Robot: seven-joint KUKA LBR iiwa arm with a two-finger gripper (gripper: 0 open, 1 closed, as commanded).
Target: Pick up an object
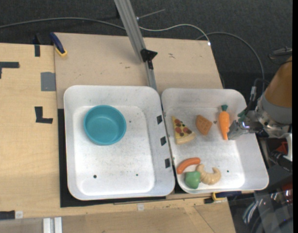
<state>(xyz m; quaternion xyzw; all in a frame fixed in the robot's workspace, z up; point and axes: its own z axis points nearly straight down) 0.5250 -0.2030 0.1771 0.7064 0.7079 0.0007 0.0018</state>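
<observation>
- Here the gripper (236, 128) sits at the right edge of the right bin (251, 176), low over the rim, reaching in from the grey arm (277, 106) with its orange band.
- Whether it is spread or pressed together, I cannot tell; the tip is small and blurred, and nothing shows pinched in it.
- Just beside the tip, to its left, lies a toy carrot (223, 122), orange with a green top, lengthwise up the bin; it looks close to touching the tip, though contact is not clear.
- Left of the carrot is a small tan bread-like piece (204, 124), and further left a pizza slice (182, 130) near the bin's left wall.
- Toward the near side of the same bin lie a red sausage (188, 165), a green round piece (192, 179) and a pale croissant (210, 174), clustered together and touching.
- The left bin (85, 178) holds a teal bowl (105, 124), upright, in its upper left part.
- A grey metal pole (131, 25) slants across the bench (22, 130) above the bins.
</observation>
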